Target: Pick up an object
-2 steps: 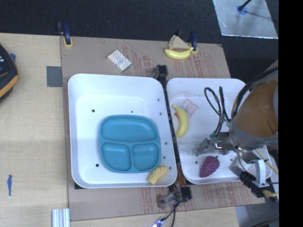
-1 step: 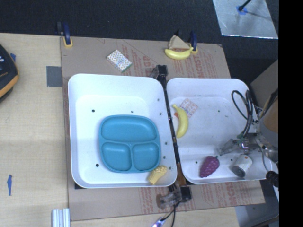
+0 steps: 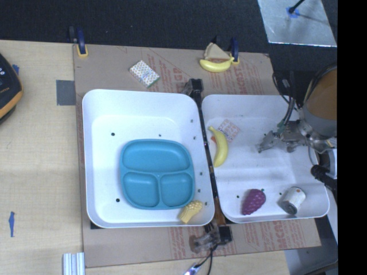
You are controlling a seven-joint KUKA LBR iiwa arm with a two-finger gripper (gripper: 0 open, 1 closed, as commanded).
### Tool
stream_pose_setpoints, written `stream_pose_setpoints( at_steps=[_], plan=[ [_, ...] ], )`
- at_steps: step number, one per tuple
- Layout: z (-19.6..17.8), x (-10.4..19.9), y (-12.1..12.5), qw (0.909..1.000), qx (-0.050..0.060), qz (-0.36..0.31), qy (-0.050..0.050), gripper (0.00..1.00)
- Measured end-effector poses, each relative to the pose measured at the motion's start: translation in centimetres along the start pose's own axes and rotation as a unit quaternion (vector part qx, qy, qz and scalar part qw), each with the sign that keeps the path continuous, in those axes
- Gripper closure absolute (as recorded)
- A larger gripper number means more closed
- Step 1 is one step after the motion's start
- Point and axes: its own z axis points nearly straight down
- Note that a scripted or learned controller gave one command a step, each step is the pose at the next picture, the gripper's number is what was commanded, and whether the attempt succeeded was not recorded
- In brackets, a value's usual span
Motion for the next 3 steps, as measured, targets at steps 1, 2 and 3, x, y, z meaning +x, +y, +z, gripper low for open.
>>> stream_pose_setpoints(
  at_steps=[1,2,3],
  plan=[
    [-4.2,3.8,-8.6,1.0,0.001,0.0,0.0,0.0],
    [-11.1,10.5,-7.7,1.0,0.0,-0.001,0.0,0.0],
    [-4.9,10.0,-10.3,1.0,0.002,0.0,0.0,0.0]
  ],
)
